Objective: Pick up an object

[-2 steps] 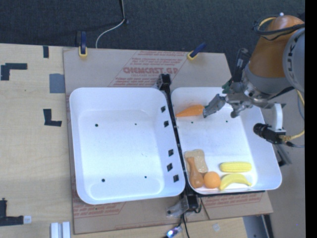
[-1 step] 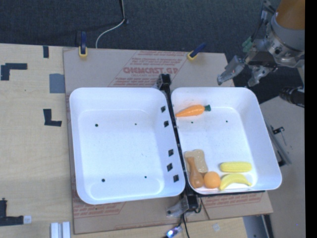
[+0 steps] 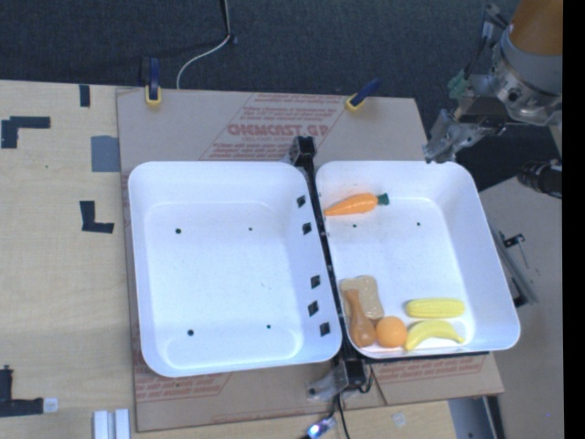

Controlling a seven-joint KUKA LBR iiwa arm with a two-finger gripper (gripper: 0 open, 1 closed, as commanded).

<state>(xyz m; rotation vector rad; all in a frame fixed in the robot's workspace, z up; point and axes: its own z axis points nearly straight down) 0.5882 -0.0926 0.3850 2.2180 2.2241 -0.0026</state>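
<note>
End effector [image 3: 441,146] hangs beyond the bin's far corner, grip unclear; carrot [image 3: 351,205] well apart.

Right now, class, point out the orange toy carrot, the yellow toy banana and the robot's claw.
orange toy carrot [image 3: 351,205], camera view, middle of its body.
yellow toy banana [image 3: 433,335], camera view, middle of its curve.
claw [image 3: 442,147], camera view, at its fingertips.

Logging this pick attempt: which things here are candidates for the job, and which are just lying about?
Job:
end effector
carrot
corn cob
banana
orange
bread slice
right bin

Lying about:
left bin
cardboard sheet
two clamps
cable
</note>
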